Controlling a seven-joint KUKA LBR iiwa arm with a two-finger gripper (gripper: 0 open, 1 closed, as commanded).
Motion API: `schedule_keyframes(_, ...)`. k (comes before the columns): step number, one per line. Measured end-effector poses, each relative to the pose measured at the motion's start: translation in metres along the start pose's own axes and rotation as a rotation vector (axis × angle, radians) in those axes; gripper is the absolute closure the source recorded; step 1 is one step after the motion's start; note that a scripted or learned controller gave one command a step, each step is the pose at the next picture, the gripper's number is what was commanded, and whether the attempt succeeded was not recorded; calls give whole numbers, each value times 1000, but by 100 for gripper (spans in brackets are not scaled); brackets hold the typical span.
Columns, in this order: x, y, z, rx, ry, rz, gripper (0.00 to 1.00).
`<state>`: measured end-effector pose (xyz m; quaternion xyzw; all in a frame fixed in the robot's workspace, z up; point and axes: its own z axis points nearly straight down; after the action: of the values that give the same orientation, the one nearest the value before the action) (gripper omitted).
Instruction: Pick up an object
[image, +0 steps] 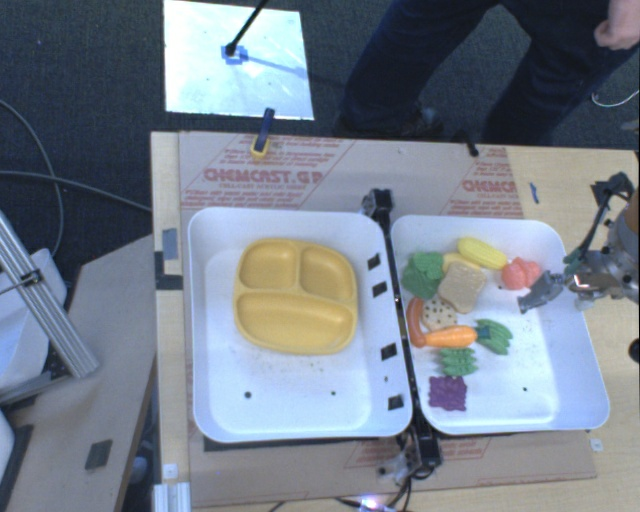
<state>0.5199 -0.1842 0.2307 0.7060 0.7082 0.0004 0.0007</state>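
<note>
Pincer (545, 291) above toy-food bin (575, 375)

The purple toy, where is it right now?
The purple toy lies in the right bin, near its front-left corner, just below the carrot and green piece.

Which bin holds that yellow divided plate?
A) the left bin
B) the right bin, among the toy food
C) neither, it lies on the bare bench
A: the yellow divided plate lies in the left bin, while the right bin holds the toy food, such as the carrot and the purple piece.
</note>
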Motion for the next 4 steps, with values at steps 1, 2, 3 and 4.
schedule_keyframes(1, 31, 55, 154, 2, 2, -5, 0)
schedule_keyframes(2, 36, -29, 147, 8, 2, 5, 0)
schedule_keyframes(3, 36, -24, 136, -2, 0, 2, 100)
schedule_keyframes(4, 116, -30, 41, -8, 3, -9, 100)
